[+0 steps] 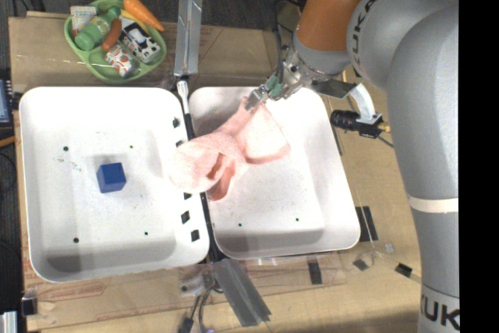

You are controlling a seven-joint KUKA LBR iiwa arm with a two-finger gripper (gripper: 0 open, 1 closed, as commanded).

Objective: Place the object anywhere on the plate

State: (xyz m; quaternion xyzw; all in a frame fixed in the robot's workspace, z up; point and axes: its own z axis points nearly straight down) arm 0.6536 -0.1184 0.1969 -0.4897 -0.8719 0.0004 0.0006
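A pale pink, floppy cloth-like piece (234,148) hangs from my gripper (258,99) over the back left of the right bin (312,207). Its upper corner is pinched between the shut fingers. Its lower end droops across the divider between the bins and reaches the right edge of the left bin (47,168). A small blue cube (111,177) rests on the floor of the left bin, well left of the gripper. The grey arm with its orange band (331,12) reaches in from the upper right.
A green bowl (115,39) of toy food, with a carrot on top, stands behind the left bin. A grey metal bar (187,31) lies behind the divider. Black cables and a bracket (355,121) hang beside the right bin's right wall.
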